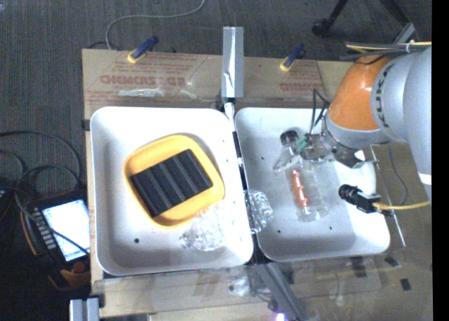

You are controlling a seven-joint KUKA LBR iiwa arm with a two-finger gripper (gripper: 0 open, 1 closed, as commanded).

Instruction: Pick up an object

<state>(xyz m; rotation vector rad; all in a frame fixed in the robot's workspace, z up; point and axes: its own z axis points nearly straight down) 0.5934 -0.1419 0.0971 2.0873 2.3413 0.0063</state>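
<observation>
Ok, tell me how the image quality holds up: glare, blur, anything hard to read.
Camera view: even, soft lighting, faint shadows. The two shallow white bins look bright but not blown out. The clear plastic bottle with an orange band and the crumpled clear plastic wrap blend into the white. The hand is small and cluttered, too unclear to read.

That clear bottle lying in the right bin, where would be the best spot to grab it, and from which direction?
Probably around its middle, near the orange band, coming straight down from above. The clear bottle lies flat on its side in the right bin, its length running up and down the view, so the tool should likely close across its narrow width, left to right.
</observation>
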